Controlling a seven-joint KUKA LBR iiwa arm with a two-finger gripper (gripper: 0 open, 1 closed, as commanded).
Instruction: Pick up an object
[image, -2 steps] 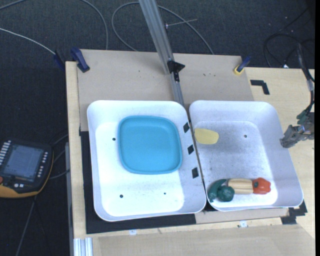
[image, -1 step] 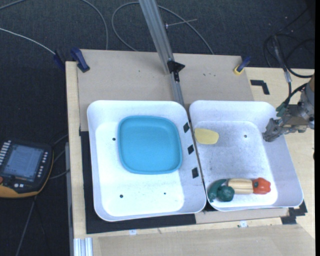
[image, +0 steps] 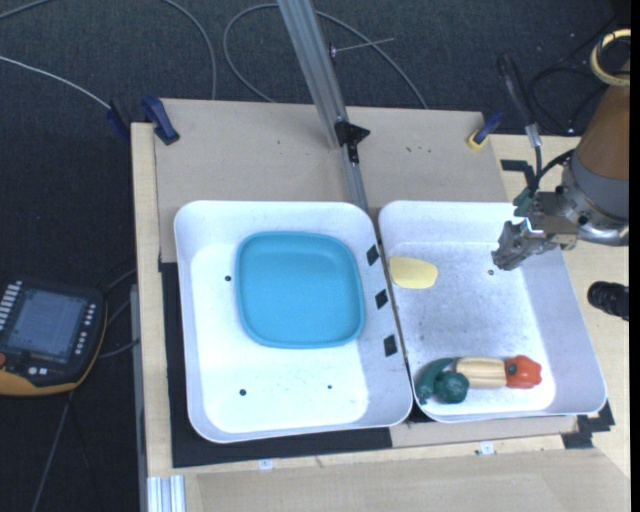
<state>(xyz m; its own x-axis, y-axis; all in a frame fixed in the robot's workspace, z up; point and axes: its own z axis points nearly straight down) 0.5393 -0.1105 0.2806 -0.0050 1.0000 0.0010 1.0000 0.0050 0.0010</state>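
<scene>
Dark carpet with thin cables lies all around a wooden bench (image: 250, 150), and two white bins sit side by side on it. The left bin (image: 210, 390) has a blue plate (image: 300, 288) in it. The right bin (image: 560, 340) has a few small things to pick from. A yellow piece (image: 413, 272) lies near its left wall. Down at the near edge, a dark green lump (image: 443, 384), a tan stick (image: 480, 372) and a red piece (image: 522, 372) lie in a row, touching each other.

The gripper (image: 510, 250) hangs over the far right part of the right bin. I cannot tell how its tips are set, because they are small and dark. Nothing seems to be in it.

What could go wrong? The gripper is well apart from every toy, so if it went straight down it would likely close on nothing. The three things in the row are so tight that a grab might push them or catch two. They are also close to the wall, which could block it.

A hand controller (image: 45, 330) lies on the carpet to the left. I can read no words on it or anywhere else
</scene>
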